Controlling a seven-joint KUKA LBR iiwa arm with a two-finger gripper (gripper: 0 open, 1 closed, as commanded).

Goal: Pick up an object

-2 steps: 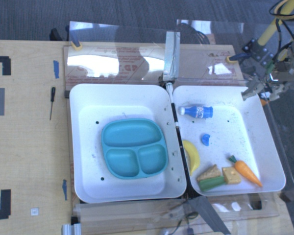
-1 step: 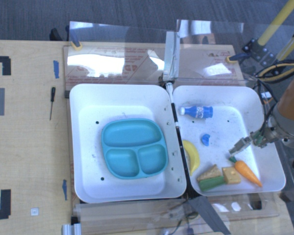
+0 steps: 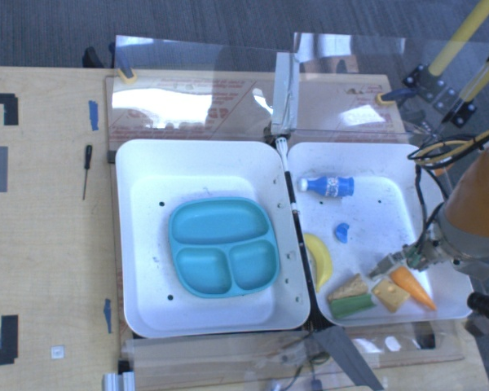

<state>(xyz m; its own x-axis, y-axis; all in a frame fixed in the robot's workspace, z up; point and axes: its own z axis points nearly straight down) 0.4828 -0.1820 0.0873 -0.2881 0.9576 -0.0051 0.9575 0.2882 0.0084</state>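
Reaching in from the frame's right edge, orange-banded wrist at mid-right, claw [image 3: 399, 261] low at lower right, pointing left.

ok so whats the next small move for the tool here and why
Probably a short drop straight down toward the orange carrot. The tool sits low over the right bin, at the carrot's upper end, with the tan block right beside it, so a small descent seems enough to reach something graspable.

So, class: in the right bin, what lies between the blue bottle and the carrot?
In the camera view, a small blue piece lies on the bin floor between the blue bottle and the carrot; the rest is bare white floor.
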